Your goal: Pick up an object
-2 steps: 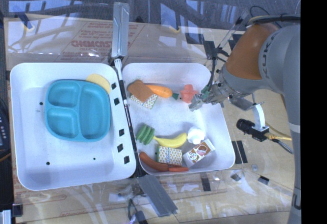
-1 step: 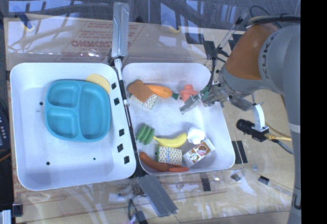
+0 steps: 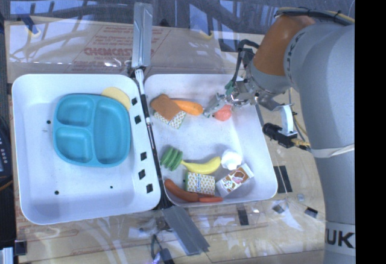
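One small red-orange round item (image 3: 223,114) lies in the upper right of the right bin (image 3: 256,154), touching the tip of the tool (image 3: 218,106). Tool is down in the bin just beside and above this item; whether it is released or clenched on anything, cannot tell. Left of it: orange carrot (image 3: 187,107) against a brown wedge-shaped piece (image 3: 167,110). Lower part of same bin: green piece (image 3: 171,158), yellow banana (image 3: 202,166), white round item (image 3: 231,159), small carton (image 3: 235,179), patterned packet (image 3: 200,182), red-brown sausage shape (image 3: 184,193). Left bin (image 3: 30,184), left half of frame: blue divided tray (image 3: 92,129) with a yellow disc (image 3: 117,97) at its upper right corner. Arm (image 3: 313,76) enters from right of frame.
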Motion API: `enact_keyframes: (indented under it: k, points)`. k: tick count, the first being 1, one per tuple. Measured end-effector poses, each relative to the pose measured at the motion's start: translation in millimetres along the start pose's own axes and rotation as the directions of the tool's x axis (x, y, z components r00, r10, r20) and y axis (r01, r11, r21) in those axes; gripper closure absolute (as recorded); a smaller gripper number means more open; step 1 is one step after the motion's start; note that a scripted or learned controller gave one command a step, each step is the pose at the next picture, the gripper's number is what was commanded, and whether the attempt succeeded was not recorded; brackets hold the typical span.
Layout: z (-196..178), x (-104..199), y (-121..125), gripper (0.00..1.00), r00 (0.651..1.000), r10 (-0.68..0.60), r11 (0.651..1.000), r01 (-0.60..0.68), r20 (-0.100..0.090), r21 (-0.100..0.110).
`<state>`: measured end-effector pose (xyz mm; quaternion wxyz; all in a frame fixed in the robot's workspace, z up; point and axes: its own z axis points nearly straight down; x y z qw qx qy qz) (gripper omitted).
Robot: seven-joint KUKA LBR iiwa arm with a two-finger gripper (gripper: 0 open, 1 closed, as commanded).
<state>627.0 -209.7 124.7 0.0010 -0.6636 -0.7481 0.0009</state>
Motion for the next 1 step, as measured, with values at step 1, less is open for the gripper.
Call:
enact_keyframes:
  k: [1]
  points:
    - [-83.9,35.0,-39.1,0.0,0.986,-0.168,0.986,0.168,0.001,-0.002]
